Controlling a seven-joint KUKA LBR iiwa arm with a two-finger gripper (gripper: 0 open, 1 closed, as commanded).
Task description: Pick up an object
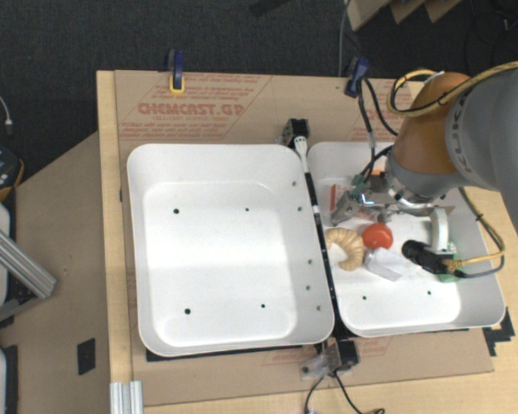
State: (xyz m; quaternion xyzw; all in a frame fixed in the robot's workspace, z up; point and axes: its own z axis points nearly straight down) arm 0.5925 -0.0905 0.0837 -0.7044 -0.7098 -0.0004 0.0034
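Nearest the camera in the right-hand shallow white bin [396,313] lies a flat pale translucent piece, perhaps plastic [386,268], likely light and slippery, hard to pinch from above. Just beyond it sit a tan curved croissant-shaped toy [347,246] and a small round red ball-like object [378,236], which appear to touch each other. The croissant looks light and rigid; a grip across its narrow middle seems the safest. The ball would probably roll away unless taken squarely across its widest part. Right beside the ball hangs the gripper [371,202], low over the bin; whether its claw is wide or narrow I cannot tell. Beyond rises the grey arm with its orange band [427,141].
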